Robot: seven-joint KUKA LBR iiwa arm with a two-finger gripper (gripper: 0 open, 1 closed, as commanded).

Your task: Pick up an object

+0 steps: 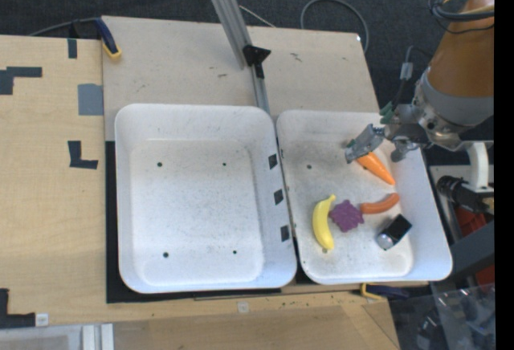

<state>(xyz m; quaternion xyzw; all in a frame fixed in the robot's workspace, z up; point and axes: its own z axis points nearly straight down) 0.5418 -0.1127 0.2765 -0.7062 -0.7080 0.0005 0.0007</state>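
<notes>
Right bin (418, 260) on the counter (185, 59), with the claw (376, 145) low over the carrot (376, 167) at its far right. Whether the claw is open or closed cannot be told. The carrot rests on the bin floor; lifting remains, apparently.

Two white bins (201, 120), faintly speckled dark, one holding a yellow banana (323, 221), a purple block (346, 215), orange carrots (376, 167) and a black-and-silver piece (393, 231)
</notes>
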